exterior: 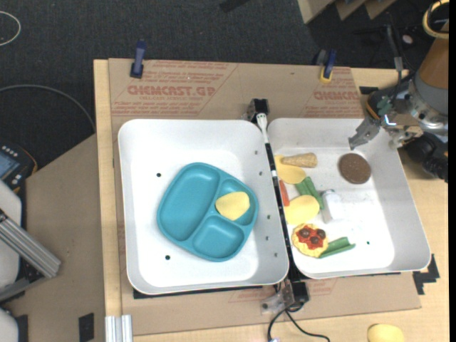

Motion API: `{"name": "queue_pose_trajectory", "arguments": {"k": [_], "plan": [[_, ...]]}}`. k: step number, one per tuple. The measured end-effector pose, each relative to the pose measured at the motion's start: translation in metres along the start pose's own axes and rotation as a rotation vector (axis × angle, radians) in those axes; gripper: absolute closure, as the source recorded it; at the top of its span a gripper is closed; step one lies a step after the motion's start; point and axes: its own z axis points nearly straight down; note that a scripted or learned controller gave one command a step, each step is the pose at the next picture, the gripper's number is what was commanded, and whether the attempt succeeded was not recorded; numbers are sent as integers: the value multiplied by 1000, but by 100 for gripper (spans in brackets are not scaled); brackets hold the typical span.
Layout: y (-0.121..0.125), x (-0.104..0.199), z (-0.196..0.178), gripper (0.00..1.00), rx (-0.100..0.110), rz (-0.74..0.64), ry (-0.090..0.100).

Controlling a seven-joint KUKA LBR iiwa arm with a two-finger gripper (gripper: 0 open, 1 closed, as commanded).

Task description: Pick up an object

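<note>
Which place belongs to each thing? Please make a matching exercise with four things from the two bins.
Things:
1. blue tray
2. brown disc
3. small pizza
4. gripper

Places:
A. upper part of the right bin
B. above the right bin's far right corner
C. near edge of the right bin
D. middle of the left bin

Pairs: 1-D, 2-A, 3-C, 4-B

Single fixed camera, mounted above the bench (214, 84) and looking down at a slant, far enough off to take in both bins whole. The left bin (142, 155) sits at the frame's centre; the right bin (388, 212) lies toward the right edge. The bench's far edge runs near the top, with dark floor (107, 13) beyond, and its near edge is close to the bottom. The arm (427, 98) enters at the upper right.
</note>
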Motion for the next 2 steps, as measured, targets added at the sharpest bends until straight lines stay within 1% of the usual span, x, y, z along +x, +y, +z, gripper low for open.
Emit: {"name": "queue_pose_trajectory", "arguments": {"k": [1, 2], "plan": [[-44, -7, 122, 0, 13, 3, 3], [35, -29, 125, 0, -1, -5, 13]]}}
